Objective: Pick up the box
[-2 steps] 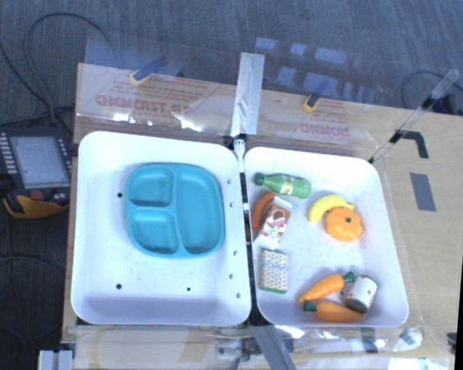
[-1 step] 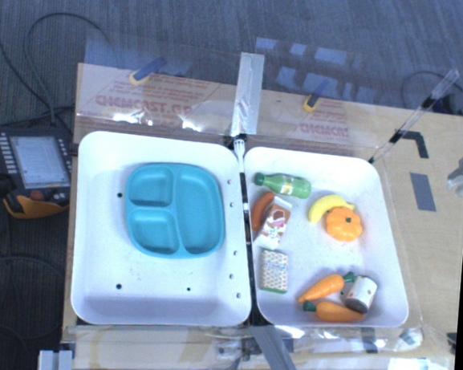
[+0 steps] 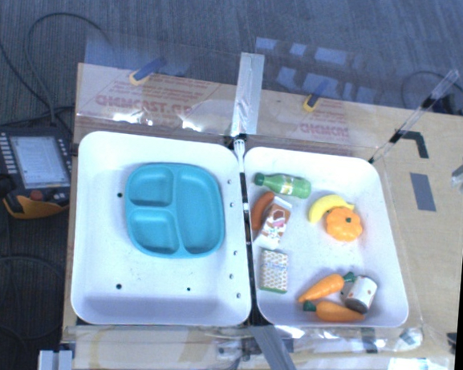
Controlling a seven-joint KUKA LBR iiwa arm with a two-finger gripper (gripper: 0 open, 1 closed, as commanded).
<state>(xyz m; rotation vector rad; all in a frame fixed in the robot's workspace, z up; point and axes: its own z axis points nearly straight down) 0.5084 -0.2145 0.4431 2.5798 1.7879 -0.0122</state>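
Two boxes lie in the right bin [image 3: 384,234], along its left side. One is a small white carton with red print [image 3: 275,224], lying next to a reddish sausage [image 3: 260,210]. The other is a flat box with a green and beige pattern [image 3: 273,271], lying apart from the carton and nearer the front wall.
The right bin also holds a green bottle [image 3: 283,185], a banana [image 3: 327,205], an orange [image 3: 344,225], two carrots [image 3: 323,287] and a small can [image 3: 360,292]. A blue divided plate [image 3: 173,209] lies in the left bin [image 3: 95,273]. A control pendant [image 3: 27,169] sits on the floor at left.
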